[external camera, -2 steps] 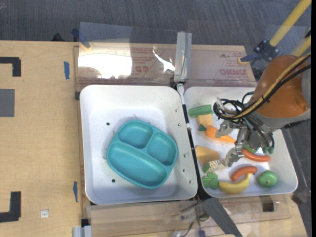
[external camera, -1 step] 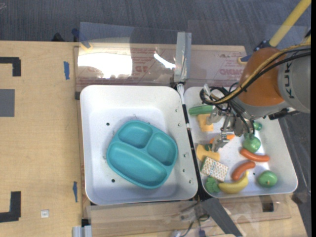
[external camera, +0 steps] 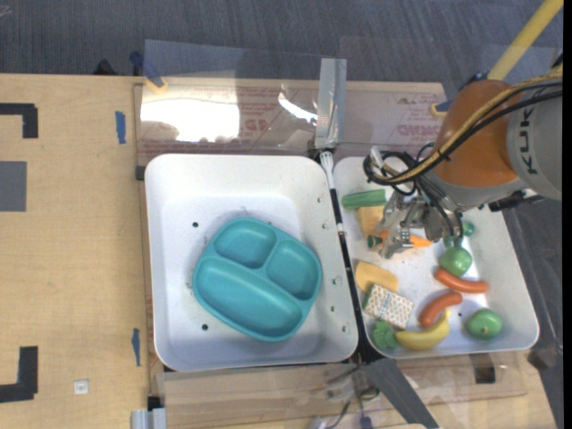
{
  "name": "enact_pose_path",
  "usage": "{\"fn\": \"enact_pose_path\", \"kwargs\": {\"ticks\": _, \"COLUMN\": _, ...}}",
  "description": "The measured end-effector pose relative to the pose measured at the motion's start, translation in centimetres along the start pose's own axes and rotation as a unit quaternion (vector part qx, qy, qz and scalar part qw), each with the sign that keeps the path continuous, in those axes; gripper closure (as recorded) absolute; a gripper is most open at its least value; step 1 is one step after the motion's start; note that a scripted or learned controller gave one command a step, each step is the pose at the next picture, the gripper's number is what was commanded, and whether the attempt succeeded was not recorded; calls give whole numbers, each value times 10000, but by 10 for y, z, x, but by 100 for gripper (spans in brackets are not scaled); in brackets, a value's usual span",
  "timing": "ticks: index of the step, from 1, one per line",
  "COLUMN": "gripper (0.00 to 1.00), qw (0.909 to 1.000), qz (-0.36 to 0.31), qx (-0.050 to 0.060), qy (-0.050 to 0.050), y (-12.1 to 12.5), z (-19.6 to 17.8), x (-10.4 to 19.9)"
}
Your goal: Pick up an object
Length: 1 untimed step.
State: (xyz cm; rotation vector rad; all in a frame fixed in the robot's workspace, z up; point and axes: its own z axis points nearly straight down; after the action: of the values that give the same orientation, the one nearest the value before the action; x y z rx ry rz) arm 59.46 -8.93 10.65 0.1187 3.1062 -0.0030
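From above, two white bins sit side by side on the bench; the left bin (external camera: 170, 195) carries a teal divided plate (external camera: 257, 278) lying flat toward its near side, slightly turned; the right bin (external camera: 518, 280) is crowded with toy food. The arm (external camera: 487, 141) — grey, with its orange band — reaches in from the right, and its gripper (external camera: 404, 231) hangs low over the far-left part of the right bin, among cables; whether it is apart or together I cannot tell, the metal parts there being too cluttered. Just beside it, against the bin's left edge, lies a green piece (external camera: 362, 199), with something orange (external camera: 393, 238) right under the tool. Toward the near-left corner sit a yellow wedge (external camera: 375, 275) and a speckled cracker-like block (external camera: 390, 307); a banana (external camera: 422, 334) lies along the near edge; two orange-red sausages (external camera: 462, 281) (external camera: 438, 307) and two green fruits (external camera: 457, 261) (external camera: 484, 323) fill the right half.
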Motion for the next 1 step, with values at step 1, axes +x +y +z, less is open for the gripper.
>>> {"fn": "enact_pose_path", "kwargs": {"ticks": 1, "gripper": 100, "qw": 10000, "qz": -43, "qx": -6, "qy": 64, "y": 12, "z": -126, "x": -41}}
